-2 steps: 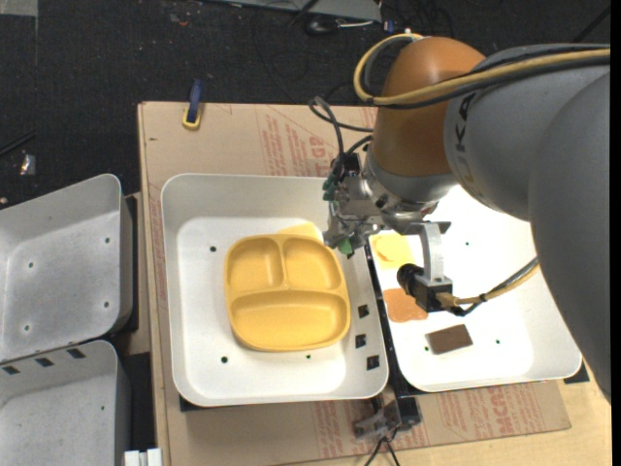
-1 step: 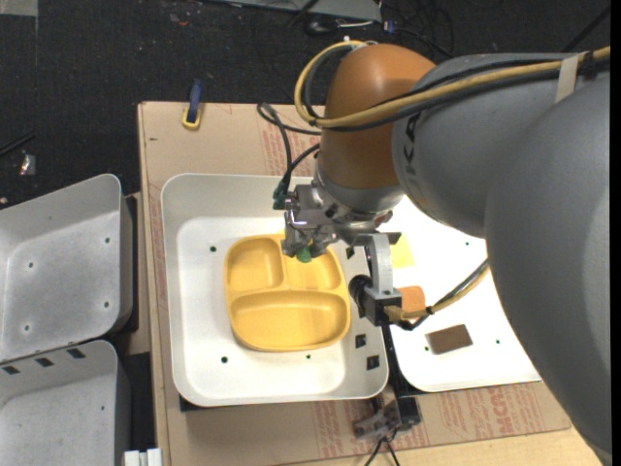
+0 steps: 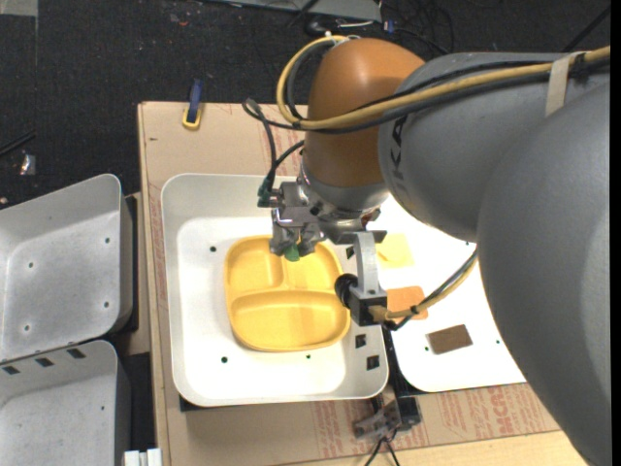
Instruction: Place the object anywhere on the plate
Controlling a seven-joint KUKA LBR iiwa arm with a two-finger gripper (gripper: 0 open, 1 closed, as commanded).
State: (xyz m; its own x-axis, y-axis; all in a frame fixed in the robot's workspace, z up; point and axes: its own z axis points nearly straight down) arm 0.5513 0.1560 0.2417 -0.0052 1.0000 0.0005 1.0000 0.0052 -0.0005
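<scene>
One yellow plate (image 3: 283, 304), green obj (image 3: 291, 253) above, no legible text

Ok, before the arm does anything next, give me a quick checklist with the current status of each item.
1. Plate in reach: the yellow plate lies flat in the left white bin. Ok.
2. Gripper over plate: the gripper is above the plate's upper edge. Ok.
3. Object held: something small and green shows at the gripper tip, but a grasp is not clear. Cannot tell.
4. Finger opening: hidden under the wrist. Cannot tell.
5. Stray items: an orange piece and a brown piece lie in the right bin, off the plate. Ok.
</scene>
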